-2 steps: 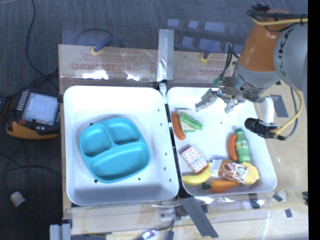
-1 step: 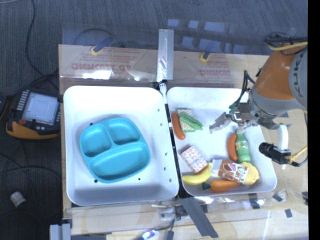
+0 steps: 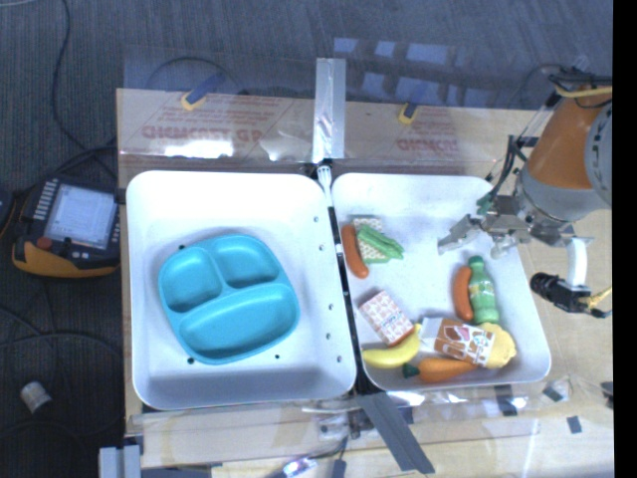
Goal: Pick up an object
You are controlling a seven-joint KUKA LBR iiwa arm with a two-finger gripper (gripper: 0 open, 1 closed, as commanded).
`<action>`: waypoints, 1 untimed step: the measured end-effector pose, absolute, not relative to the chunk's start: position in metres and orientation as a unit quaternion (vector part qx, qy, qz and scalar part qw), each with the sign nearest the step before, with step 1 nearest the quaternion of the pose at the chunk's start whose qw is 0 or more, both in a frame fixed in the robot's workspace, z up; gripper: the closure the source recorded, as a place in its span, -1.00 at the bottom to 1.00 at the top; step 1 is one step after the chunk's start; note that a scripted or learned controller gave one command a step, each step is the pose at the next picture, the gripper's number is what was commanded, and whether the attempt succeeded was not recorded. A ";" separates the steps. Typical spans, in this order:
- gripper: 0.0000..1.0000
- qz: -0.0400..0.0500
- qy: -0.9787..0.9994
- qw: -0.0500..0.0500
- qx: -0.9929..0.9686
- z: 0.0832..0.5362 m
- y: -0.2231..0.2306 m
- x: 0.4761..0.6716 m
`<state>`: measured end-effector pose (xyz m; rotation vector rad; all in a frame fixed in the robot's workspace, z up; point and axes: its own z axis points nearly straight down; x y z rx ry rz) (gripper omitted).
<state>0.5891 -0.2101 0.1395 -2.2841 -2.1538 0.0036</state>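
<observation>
Two-finger gripper (image 3: 481,233) hangs over right white bin (image 3: 418,192), upper right part, fingers spread apart, grasping nothing. Nearest target: small green plastic bottle (image 3: 483,293) beside orange sausage toy (image 3: 462,292), lying at 6 o'clock from gripper, long axis 12-to-6.

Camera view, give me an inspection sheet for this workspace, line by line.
Surface: bench bearing left bin and right bin.
Job's things: in right bin, banana, carrot, green bottle, two sausages, snack boxes.
Clutter: blue divided plate in left bin.
Grippers: gripper hovers over right bin's upper right, nothing between its jaws.
Cables: cable on floor, upper left.
Surroundings: grey carpet; handheld pendant left.
</observation>
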 end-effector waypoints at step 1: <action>-1.00 -0.004 -0.698 0.002 -0.716 0.097 -0.211 0.560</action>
